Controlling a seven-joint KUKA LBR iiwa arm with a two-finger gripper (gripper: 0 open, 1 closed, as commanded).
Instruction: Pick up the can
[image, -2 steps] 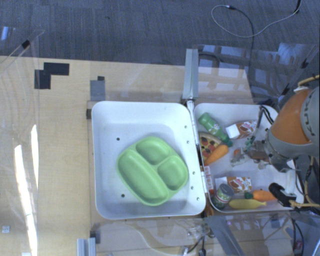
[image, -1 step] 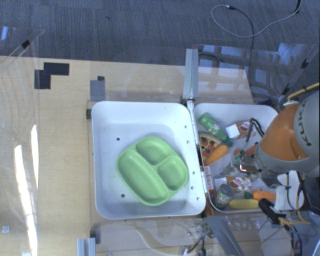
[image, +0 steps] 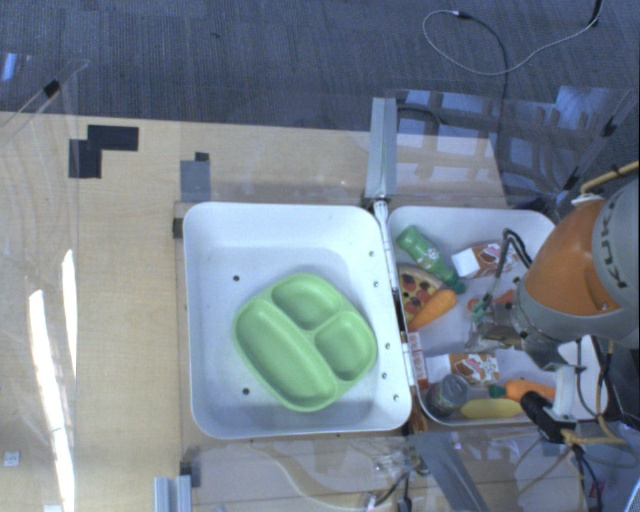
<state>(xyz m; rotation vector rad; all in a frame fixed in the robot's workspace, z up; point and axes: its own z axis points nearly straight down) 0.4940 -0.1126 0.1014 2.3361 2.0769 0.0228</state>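
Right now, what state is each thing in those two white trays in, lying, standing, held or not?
green divided plate: lying flat in the left bin, nothing on it.
green bottle: lying on its side in the right bin.
carrot: lying flat, slanted.
can: at the right bin's near corner, not gripped.
banana: lying flat beside the can.
gripper: low over the right bin, nothing visibly held.

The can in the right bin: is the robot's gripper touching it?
Apart. The camera view shows the gripper above the can, with a snack packet between them.
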